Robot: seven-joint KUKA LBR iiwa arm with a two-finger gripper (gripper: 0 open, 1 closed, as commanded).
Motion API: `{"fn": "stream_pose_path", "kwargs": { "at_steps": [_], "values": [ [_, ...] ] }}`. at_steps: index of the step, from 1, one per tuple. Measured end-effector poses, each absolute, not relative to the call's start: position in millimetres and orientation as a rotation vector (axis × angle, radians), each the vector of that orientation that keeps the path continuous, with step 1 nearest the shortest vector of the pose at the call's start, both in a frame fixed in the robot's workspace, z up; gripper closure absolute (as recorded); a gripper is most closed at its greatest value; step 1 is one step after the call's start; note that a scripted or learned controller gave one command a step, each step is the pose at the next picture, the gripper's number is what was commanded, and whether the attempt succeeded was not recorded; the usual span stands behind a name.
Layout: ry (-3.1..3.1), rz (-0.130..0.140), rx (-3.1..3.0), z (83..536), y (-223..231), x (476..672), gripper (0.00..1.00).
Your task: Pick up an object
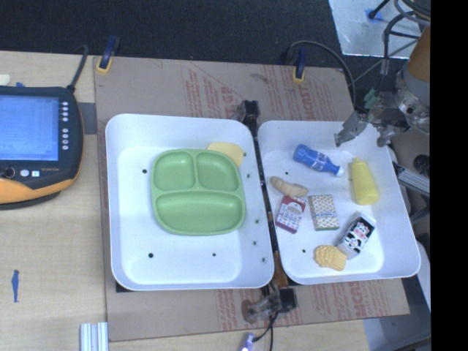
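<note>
The arm reaches in at three o'clock, its gripper (363, 129) hanging over the right bin (409, 225) at one o'clock, fingers apart, clamping nothing, near the blue bottle (317, 159).

Your single camera sits fixed above the pale wooden bench (44, 254), looking down at a slant from moderate height. You see both shallow white plastic bins (183, 269) whole, side by side, with dark floor beyond the far edge.

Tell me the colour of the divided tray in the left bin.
Light green divided tray, clearest in the camera view.
</note>
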State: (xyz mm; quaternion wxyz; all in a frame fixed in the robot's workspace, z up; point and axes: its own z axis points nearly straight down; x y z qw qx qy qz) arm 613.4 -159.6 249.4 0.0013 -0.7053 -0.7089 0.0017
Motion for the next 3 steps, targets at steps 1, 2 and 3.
{"fn": "stream_pose_path", "kwargs": {
  "at_steps": [1,2,3],
  "values": [
    [-2.224,0.01,-2.214,163.7,-212.9,577.2,0.0],
    [-2.226,0.007,-2.211,91.0,-211.4,568.7,0.0],
    [-2.23,0.01,-2.209,102.2,-212.7,569.2,1.0]
  ]
}}
